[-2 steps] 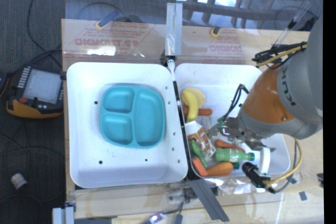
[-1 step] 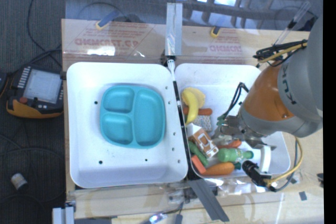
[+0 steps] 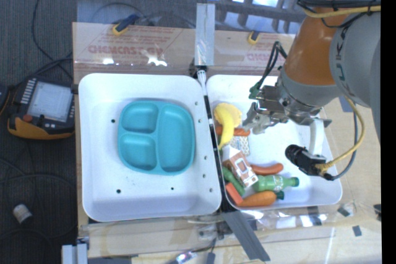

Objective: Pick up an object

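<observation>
the end effector (image 3: 258, 122) hangs over the right bin (image 3: 322, 195), low above the white floor near its upper middle, reaching in from three o'clock. whether it is apart or together i cannot tell at this angle, and nothing is seen caught in it.

the pickable things sit crowded along the bin's nine o'clock wall. a yellow banana (image 3: 227, 120) leans at the top of the pile, at nine o'clock from the end effector and just beside it. below lie a small printed carton (image 3: 240, 169), a red sausage (image 3: 267, 167), a green bottle (image 3: 273, 183) and an orange carrot (image 3: 255, 198), stacked toward six o'clock and touching one another. the heap against the wall probably leaves little room on that side, so the banana, highest and nearest, looks the easiest target.

the left bin (image 3: 99, 133) carries a blue divided plate (image 3: 157, 136) at its centre, well apart from the arm. a black cable end (image 3: 303, 159) dangles at five o'clock of the wrist.
</observation>
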Robot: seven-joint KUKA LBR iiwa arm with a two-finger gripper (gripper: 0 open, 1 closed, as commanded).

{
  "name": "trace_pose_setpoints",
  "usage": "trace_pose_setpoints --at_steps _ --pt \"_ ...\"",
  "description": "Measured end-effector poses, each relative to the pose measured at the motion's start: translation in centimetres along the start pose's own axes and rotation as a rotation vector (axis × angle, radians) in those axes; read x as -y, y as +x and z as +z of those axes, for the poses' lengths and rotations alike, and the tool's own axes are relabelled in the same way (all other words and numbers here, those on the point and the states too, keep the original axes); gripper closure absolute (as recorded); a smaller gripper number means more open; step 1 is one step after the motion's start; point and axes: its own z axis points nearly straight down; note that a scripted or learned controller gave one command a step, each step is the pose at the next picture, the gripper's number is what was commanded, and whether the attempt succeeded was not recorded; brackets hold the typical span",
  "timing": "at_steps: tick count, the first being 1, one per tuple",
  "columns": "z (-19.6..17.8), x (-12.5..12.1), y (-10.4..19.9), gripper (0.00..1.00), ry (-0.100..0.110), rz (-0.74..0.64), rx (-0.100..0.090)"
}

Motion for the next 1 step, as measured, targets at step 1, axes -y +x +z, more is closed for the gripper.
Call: trace_pose_setpoints --at_steps 1 --pt "-7.64 3.54 -1.35 1.00 -0.001 0.009 0.000"
